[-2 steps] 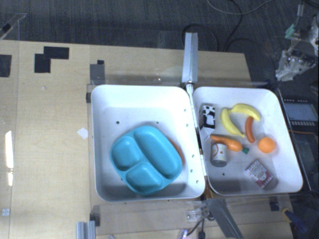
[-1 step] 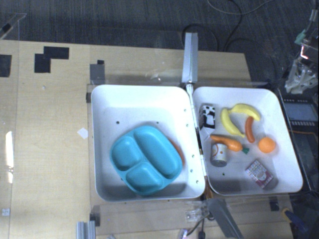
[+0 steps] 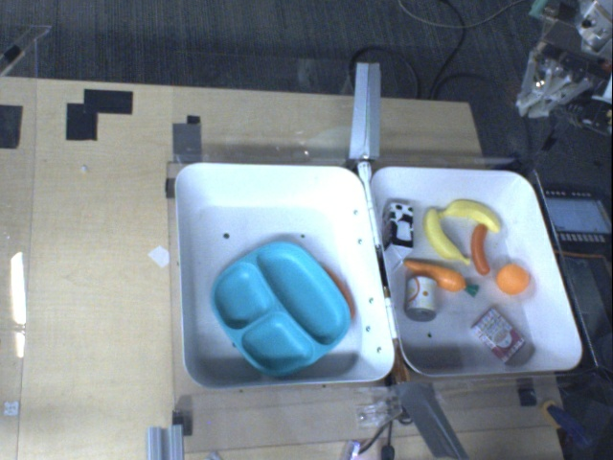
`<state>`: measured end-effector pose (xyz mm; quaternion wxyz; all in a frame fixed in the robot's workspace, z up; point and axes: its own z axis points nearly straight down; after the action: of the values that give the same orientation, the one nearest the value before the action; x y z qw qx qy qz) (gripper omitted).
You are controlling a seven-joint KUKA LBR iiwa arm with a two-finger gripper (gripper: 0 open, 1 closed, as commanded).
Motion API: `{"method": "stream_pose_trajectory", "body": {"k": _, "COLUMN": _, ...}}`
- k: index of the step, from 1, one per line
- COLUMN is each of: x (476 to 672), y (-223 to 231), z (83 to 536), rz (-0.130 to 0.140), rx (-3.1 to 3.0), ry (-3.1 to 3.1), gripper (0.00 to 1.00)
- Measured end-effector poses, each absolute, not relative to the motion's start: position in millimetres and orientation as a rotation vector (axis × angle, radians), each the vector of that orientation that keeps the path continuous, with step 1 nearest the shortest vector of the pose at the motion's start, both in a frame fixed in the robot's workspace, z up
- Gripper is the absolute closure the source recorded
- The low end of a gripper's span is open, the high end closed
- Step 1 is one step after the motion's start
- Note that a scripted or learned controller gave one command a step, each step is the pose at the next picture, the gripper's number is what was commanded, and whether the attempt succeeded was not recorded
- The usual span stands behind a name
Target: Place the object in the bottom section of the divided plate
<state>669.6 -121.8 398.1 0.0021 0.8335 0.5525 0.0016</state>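
The blue divided plate (image 3: 280,305) lies in the left bin (image 3: 201,257), toward its front edge, with its smallest section facing the front. No object has reached it yet. The candidates all sit in the right bin (image 3: 546,257): a banana (image 3: 450,223) near the back, a small sausage (image 3: 479,248) touching its curve, an orange (image 3: 512,279) toward the right wall, a carrot (image 3: 436,274) lying across a small can (image 3: 420,298) near the left wall, a black-and-white box (image 3: 398,222) at the back left corner, and a flat packet (image 3: 498,333) at the front.

The tool (image 3: 565,70) hangs beyond the back right corner of the worktop, well apart from both bins; I cannot tell whether it is spread or pressed together.

Which object is meant is not stated (the carrot looks a fair guess). These toy foods probably weigh little and feel hard and smooth, so they may slip; I would pinch the carrot across its thick middle, since its taper could squirt out.
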Motion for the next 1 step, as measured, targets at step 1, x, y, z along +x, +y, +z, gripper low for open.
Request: {"method": "stream_pose_trajectory", "body": {"k": 1, "x": 669.4, "y": -65.3, "z": 324.0, "rz": 0.004, "rx": 2.628, "ry": 1.719, "gripper": 1.0}}
